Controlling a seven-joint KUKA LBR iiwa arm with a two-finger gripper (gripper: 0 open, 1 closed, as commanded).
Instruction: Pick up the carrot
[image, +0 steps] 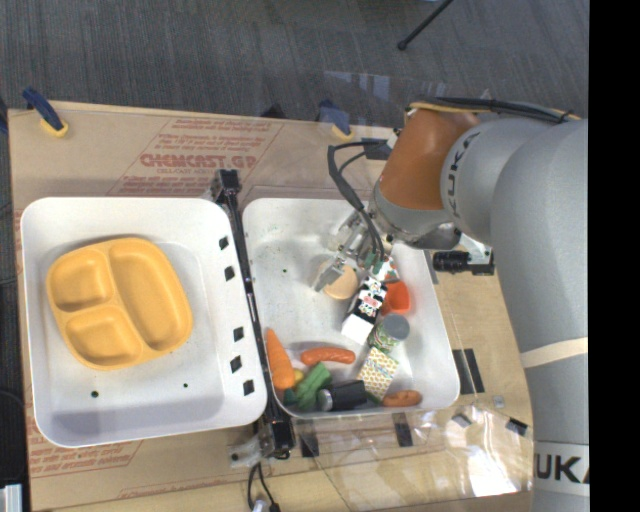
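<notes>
Clutter worries me: carrot (279, 361) lies against the right bin's (275, 225) left wall, while the end effector (336, 268) hangs released, well apart.

1. Bench (120, 140): covered with brown cardboard bearing red print.
2. Left white bin (40, 330): lies directly on the bench.
3. Right white bin (290, 225): lies just beside the left one, their inner walls joined by black clips.
4. Blue clamps (45, 112): grip the cardboard's far edge.
</notes>
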